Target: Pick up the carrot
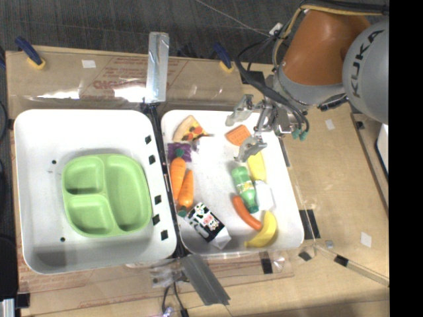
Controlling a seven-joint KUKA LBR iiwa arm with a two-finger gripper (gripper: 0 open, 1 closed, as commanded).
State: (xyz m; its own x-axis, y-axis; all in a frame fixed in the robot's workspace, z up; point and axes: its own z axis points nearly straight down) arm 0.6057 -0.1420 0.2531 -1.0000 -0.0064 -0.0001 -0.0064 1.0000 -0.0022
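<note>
Carrot (180, 182) lay along the left wall of the right bin (291, 203), roughly lengthwise, green-purple top end toward the far side. It read as two orange pieces side by side, or one carrot plus a second; couldn't separate them at this resolution.

Handling, my read: toy plastic, light, stiff, smooth and tapered, so it would tend to squirt out of a pinch near the tip. Best grasp was across the thick upper half, jaws closing across its width. The bin wall sat right against its left flank, so little finger room on that side.

Gripper (254, 134) hovered over the bin's far right part, near the orange slice (237, 135), well apart from the carrot. Fingers looked spread, nothing between them.

Surface: glossy white bin floor, low friction, so a nudge would slide the carrot. Clutter: pizza slice (189, 129) just beyond the carrot's top, black-and-white carton (206, 221) just past its near end, green bottle (244, 183), banana (264, 230) and a small red-orange piece (246, 212) to the right. Left bin (39, 131) held a green divided plate (106, 194).
</note>
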